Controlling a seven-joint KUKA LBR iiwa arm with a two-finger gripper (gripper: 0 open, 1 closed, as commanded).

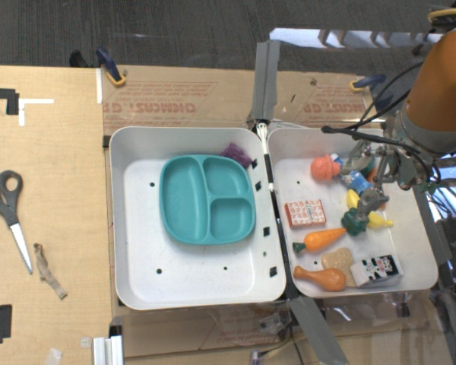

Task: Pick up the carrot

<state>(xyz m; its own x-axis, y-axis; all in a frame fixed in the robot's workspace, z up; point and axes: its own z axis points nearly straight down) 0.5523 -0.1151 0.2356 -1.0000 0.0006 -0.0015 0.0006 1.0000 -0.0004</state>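
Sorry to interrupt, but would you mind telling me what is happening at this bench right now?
The arm's gripper hangs low over the right bin, among the small toys near its far right side. The carrot it is meant to pick up lies on the bin floor, nearer the camera and to the left of the gripper, not yet grasped. The left bin holds a teal divided plate.

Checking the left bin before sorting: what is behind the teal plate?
A small purple thing sticks out past the teal plate at its far right corner, against the bin wall. The plate covers part of it, so I cannot name it.
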